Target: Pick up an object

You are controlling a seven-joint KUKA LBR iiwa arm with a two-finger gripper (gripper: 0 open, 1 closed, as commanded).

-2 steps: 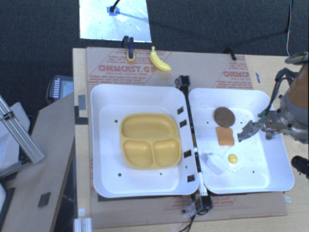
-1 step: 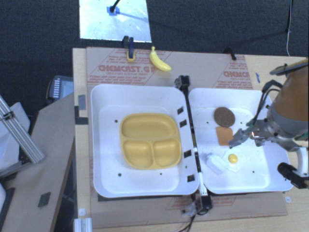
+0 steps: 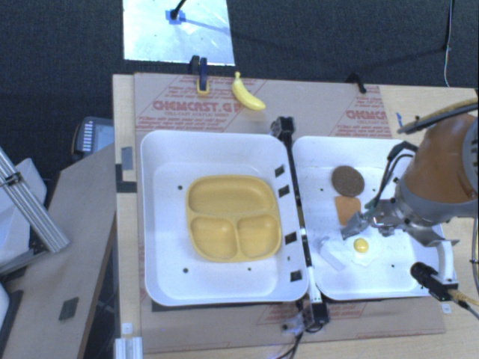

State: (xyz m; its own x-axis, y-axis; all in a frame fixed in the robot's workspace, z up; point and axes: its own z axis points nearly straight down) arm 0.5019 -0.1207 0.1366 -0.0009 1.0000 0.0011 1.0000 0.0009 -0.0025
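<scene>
In the right bin [image 3: 397, 149] lie a brown round patty [image 3: 348, 180], an orange rectangular slice [image 3: 346, 209] just below it, and a fried egg [image 3: 358, 248] with a yellow yolk near the bin's front. My gripper [image 3: 368, 224] hangs low over the bin, between the orange slice and the egg, right beside the slice's lower right corner. The grey and orange arm [image 3: 441, 174] covers the bin's right part. I see nothing held in the gripper.
The left bin [image 3: 161, 200] holds a yellow three-compartment plate [image 3: 228, 217]. A toy banana [image 3: 247, 94] and a yellow clamp [image 3: 202, 77] lie on the cardboard behind the bins. A black divider [image 3: 292, 200] runs between the bins.
</scene>
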